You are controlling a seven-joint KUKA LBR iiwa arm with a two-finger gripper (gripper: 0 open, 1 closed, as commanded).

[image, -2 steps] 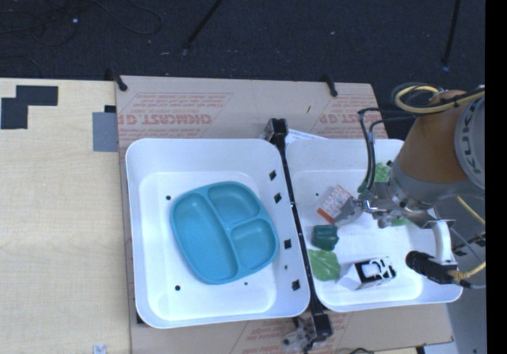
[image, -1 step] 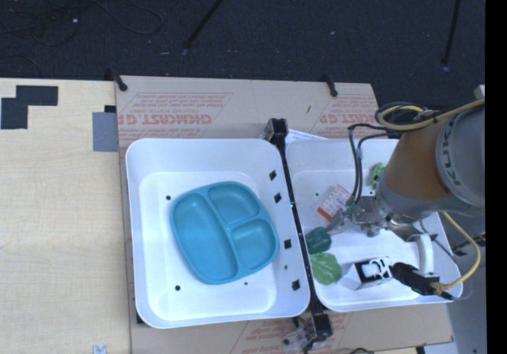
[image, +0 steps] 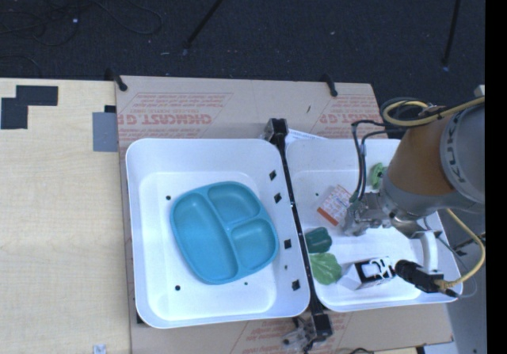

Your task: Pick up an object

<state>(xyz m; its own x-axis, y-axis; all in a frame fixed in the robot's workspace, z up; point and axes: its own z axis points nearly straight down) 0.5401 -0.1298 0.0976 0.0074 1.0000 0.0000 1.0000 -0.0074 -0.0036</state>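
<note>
Here, 2 white bins side by side: left bin (image: 150,186) with a blue divided plate (image: 224,230); right bin (image: 317,166) with the small items and the arm (image: 428,166).

Gripper (image: 360,218) low in the right bin, just beside a red-and-white packet (image: 335,203). Cannot tell whether apart or together; nothing visibly clamped.

Candidate objects:
- Packet, near the bin's middle. Judged light, flat, thin and probably slippery; best taken across a short edge.
- Dark green block (image: 318,239), against the centre divider (image: 285,210). Judged light and stiff; grip across the narrow sides.
- Light green piece (image: 325,268), touching the block's near side. Probably soft.
- Black-and-white box (image: 372,272), near the front wall. Judged stiff and light.

Clearance: tight at the divider and front wall; more open floor toward the bin's far end. Approach vertically, lift straight up.
</note>
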